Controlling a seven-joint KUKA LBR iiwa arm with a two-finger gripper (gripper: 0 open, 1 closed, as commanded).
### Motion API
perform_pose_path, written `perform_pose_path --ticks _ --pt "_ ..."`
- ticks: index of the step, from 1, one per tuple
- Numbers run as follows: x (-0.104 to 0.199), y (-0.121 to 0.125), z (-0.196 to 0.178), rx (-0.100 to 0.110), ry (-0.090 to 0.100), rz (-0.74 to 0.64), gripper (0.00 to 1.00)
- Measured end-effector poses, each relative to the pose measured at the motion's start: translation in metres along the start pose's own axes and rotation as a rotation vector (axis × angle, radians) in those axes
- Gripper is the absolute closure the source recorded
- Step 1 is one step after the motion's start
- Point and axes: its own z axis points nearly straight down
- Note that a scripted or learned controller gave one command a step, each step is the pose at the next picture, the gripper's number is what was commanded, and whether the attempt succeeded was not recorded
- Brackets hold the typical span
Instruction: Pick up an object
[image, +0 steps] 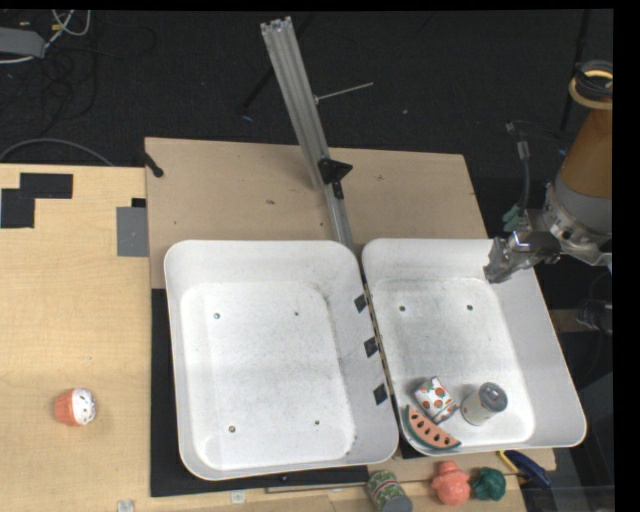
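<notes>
claw (499, 268) sits low over the far right rim of the right bin (540, 330), dark and small from where i stand, and i can't tell how it is set; nothing shows in its grip. behind it the arm (588, 170) comes in from the right, grey at the wrist with the orange band above. down in the near corner of that same bin, well apart from the claw, three things lie close together: a small white carton with red spots (434, 398), a grey cylinder with a pale cap (485, 402) just to its right, and a watermelon slice toy (433, 429) lying flat along the near rim. just outside the bin on the bench edge sit a pinkish-orange lump (450, 483), a green lump (489, 484) beside it, and a small patterned can (384, 489) to their left. black clips (368, 345) mark the seam where the two bins meet. the left bin (190, 300) lies beside it, its white floor speckled. a metal rail (303, 110) runs from the far dark floor down to the seam between the bins. off to the left on the pale wooden table (60, 300) rests an orange and white ball (75, 407), far from everything else.
</notes>
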Motion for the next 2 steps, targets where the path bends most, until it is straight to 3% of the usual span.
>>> perform_pose_path --ticks 2 --pt "0.09 -0.043 0.015 0.009 0.004 -0.003 1.0"
